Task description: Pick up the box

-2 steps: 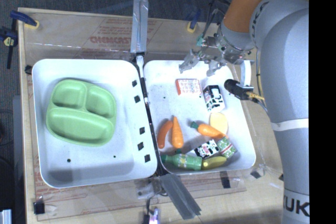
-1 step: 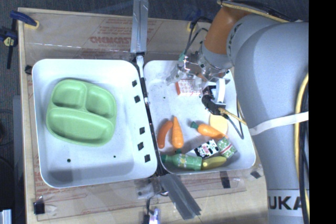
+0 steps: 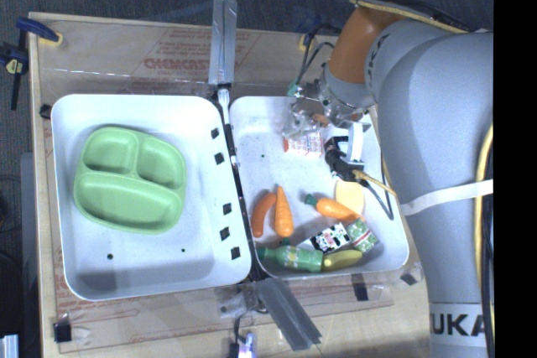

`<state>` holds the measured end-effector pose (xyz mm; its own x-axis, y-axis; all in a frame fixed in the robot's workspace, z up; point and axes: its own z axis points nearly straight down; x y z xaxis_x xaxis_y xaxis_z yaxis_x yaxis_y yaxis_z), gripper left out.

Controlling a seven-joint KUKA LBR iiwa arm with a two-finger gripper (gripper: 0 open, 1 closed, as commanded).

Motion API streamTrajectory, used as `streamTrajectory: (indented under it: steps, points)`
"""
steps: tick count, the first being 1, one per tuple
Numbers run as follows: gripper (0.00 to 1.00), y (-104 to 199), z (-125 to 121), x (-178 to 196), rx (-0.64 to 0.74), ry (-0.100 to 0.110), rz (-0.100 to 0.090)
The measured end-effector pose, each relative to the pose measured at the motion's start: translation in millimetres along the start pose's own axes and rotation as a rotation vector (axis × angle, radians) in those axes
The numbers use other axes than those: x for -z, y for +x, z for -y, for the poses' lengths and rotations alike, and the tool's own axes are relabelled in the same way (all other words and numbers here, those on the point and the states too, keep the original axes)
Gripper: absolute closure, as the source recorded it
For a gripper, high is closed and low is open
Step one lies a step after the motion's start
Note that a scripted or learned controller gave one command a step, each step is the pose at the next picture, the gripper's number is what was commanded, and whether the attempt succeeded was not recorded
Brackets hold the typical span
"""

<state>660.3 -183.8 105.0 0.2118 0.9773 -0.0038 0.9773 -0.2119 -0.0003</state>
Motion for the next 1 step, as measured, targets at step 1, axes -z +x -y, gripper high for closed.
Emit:
streamTrajectory:
  steps: [1]
  points:
    - [1.00,1.0,0.1,7.5,0.006,0.005,0.000]
